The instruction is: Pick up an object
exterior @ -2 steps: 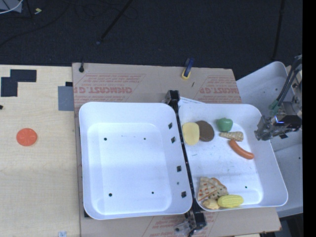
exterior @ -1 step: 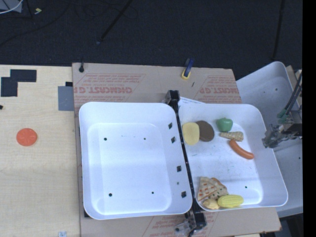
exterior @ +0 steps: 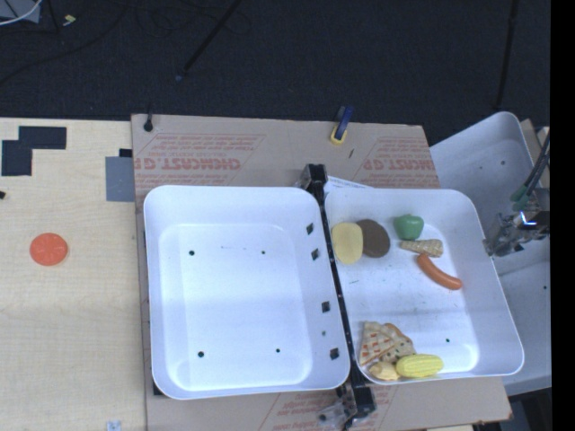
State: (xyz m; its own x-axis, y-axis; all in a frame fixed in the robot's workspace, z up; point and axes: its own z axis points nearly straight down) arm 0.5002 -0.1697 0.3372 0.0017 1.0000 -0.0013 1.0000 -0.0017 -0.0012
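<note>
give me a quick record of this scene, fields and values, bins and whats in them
right bin: toy food
upper group: yellow piece touching brown round piece; green pepper; orange sausage
lower group: waffle wedge, corn cob
left bin: beside the right bin
gripper: at right bin's right edge, fingers unclear

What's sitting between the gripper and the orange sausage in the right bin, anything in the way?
Nothing visible blocks it. The gripper sits just outside the right bin's rim, and the orange sausage lies on bare bin floor nearest that side. The corn stick and green pepper lie beyond it, up and left.
</note>
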